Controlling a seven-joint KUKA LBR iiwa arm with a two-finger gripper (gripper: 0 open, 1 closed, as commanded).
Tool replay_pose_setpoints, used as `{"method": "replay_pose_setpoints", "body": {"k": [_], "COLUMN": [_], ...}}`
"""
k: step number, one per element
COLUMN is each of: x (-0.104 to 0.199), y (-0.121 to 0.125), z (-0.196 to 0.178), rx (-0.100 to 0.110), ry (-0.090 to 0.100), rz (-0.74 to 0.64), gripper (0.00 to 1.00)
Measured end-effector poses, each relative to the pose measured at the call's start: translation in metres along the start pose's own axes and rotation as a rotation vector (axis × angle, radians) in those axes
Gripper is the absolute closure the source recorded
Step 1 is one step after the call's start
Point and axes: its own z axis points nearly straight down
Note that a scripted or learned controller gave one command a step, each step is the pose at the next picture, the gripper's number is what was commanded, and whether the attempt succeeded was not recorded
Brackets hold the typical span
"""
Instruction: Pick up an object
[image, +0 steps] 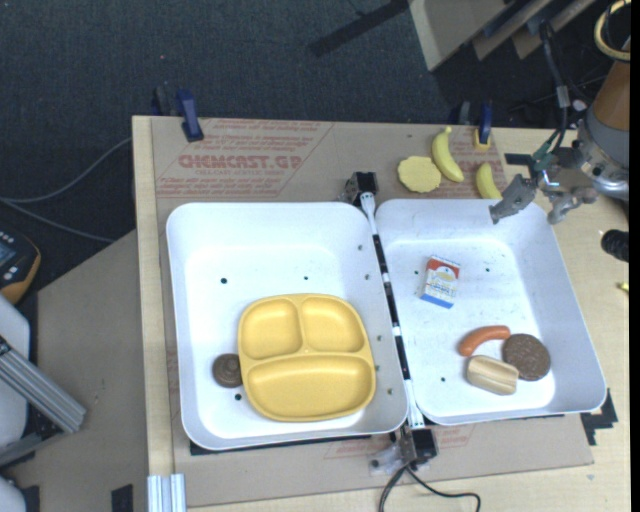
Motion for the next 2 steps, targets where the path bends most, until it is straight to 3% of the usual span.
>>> {"method": "replay_pose_setpoints", "body": {"k": [1,2], "x": [0.030,0.041], "y": [-0.075,-0.114], "z": [0.162,0.159], "rx": [0.020,0.006], "ry": [0.007,0.003], "rz": [0.002,0.002], "gripper": [0.00,0.00]}}
